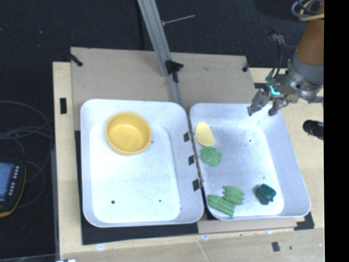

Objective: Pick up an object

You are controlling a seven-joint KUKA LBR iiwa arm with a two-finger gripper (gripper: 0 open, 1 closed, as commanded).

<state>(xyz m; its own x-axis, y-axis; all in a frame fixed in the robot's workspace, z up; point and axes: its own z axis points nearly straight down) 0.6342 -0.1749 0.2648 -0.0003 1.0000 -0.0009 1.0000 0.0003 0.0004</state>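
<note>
Camera view looks down at a slant on the bench (pixel 65 162), which carries two shallow white bins side by side.

Left bin (pixel 131 201) holds a round yellow bowl (pixel 128 133), sitting upright in its upper-left part, well apart from everything else.

Right bin (pixel 283 162) holds the candidates for picking. A pale yellow piece (pixel 204 134) lies near the bin's left wall, and a round green piece (pixel 211 156) sits just below it, touching or nearly touching (which of the two is hard to judge). Toward the near edge, a light green ridged object (pixel 234 194) lies beside another green ridged object (pixel 221 204), the two pressed close together at the lower left of the bin. A dark teal object (pixel 265 194) rests near the lower right corner, a little apart from the green pair.

The arm comes in from the right, its orange band (pixel 312 43) above the grey wrist. The jaws (pixel 264 106) hang over the upper right corner of the right bin, the two dark fingers spread apart with a clear gap and nothing between them. They are well apart from every object in the bin; the nearest is the pale yellow piece, off to their left.

A grey metal rail (pixel 155 31) runs diagonally from the top of the view down to the seam between the bins.
</note>
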